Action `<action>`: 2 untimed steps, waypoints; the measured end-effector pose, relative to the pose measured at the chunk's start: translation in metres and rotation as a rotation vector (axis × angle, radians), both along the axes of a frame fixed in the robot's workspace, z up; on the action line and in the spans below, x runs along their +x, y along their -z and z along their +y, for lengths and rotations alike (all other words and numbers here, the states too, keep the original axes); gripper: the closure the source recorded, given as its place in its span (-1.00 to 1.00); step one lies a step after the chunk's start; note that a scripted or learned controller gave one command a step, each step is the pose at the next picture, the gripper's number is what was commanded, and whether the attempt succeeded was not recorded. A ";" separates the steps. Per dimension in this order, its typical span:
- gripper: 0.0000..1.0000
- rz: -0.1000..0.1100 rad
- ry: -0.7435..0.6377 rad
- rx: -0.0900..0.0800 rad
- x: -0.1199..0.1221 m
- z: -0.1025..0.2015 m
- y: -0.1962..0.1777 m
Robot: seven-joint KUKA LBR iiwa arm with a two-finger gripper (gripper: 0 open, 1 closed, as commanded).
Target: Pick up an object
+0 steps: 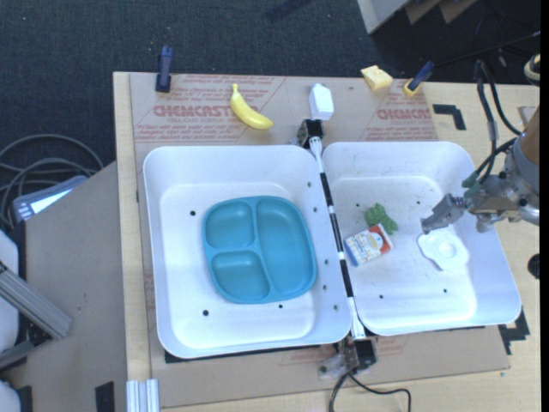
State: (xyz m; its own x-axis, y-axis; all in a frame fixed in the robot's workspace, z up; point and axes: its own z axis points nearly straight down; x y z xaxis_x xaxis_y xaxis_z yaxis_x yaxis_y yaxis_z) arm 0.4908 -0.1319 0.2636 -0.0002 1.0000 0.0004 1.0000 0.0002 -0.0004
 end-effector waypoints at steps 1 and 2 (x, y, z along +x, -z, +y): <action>-1.00 0.002 0.000 0.001 0.040 0.034 0.113; -1.00 -0.008 0.000 0.001 0.072 0.022 0.174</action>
State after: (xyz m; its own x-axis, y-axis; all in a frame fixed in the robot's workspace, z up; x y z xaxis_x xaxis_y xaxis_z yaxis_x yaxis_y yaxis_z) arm 0.5624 -0.1098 0.0898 -0.0002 1.0000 0.0016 1.0000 0.0002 0.0076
